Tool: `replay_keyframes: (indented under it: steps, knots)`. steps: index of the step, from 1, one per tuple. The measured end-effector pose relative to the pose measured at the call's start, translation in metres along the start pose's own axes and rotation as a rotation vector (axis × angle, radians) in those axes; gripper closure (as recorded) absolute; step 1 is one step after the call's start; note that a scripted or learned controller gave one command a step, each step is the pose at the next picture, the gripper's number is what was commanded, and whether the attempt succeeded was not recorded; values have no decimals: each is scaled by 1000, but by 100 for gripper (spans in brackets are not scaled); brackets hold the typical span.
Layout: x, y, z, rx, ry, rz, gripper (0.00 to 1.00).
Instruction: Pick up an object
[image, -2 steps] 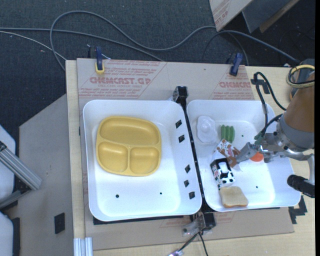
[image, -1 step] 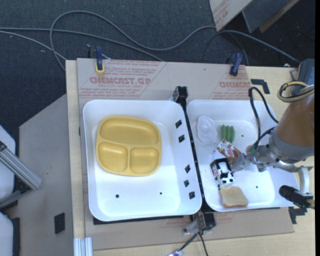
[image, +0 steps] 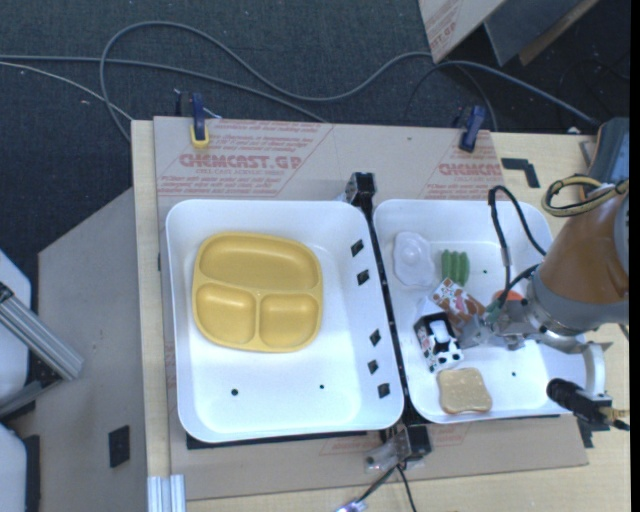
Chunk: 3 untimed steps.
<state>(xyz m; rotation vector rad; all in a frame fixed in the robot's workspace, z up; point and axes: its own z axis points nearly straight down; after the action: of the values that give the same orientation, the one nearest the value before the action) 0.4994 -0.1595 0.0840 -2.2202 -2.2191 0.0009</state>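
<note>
Two white bins sit side by side on the surface: the left bin carries a yellow divided tray, and the right bin holds the loose pieces. Among them are a clear plastic cup, a green ridged item, a red-and-white packet, a black-and-white cow toy and a slice of toast.

The pincer is low in the right bin, between the packet and the cow toy, so the step in hand looks like the reach onto a target, probably the packet. Whether it is apart or together I cannot tell; the wrist hides that end. Nothing is visibly held.

The packet's long axis runs diagonally, from upper left toward lower right, its lower end pointing at the pincer. A good next move would set the grip across that axis, then close and lift straight up, clear of the cow toy just beside it.
</note>
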Motion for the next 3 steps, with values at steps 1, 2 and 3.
replay_keyframes:
  steps: [1, 2, 3]
  knots:
    - [1, 0, -12, -2, 0, 0, 100]
    - [0, 0, -55, -6, -3, -1, 100]
    - [-11, 4, -110, -8, -4, -1, 100]
